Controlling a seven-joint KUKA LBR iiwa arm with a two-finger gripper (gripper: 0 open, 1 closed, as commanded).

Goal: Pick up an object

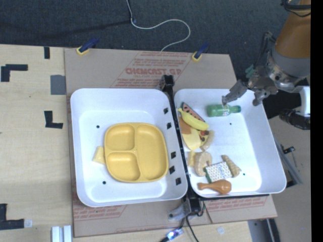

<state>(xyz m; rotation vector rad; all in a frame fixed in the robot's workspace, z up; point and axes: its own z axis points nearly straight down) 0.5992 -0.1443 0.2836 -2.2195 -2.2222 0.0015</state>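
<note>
My gripper [246,95] hangs over the far right corner of the right bin [262,135], its two fingers spread apart with nothing between them. Just below and left of the left finger [233,93] lies a small green bottle [222,110], flat on the bin floor. Along the bin's left wall sit a yellow banana [195,120], a pale yellow fruit piece [195,139], some bread-coloured pieces [201,161], a checkered packet [218,172] and a brown drumstick [216,186].
The left bin [86,115] holds a yellow divided plate [136,152] with a pale wedge [98,155] at its left side. A black divider [175,135] runs between the bins. A white cable [161,24] lies beyond the cardboard.
</note>
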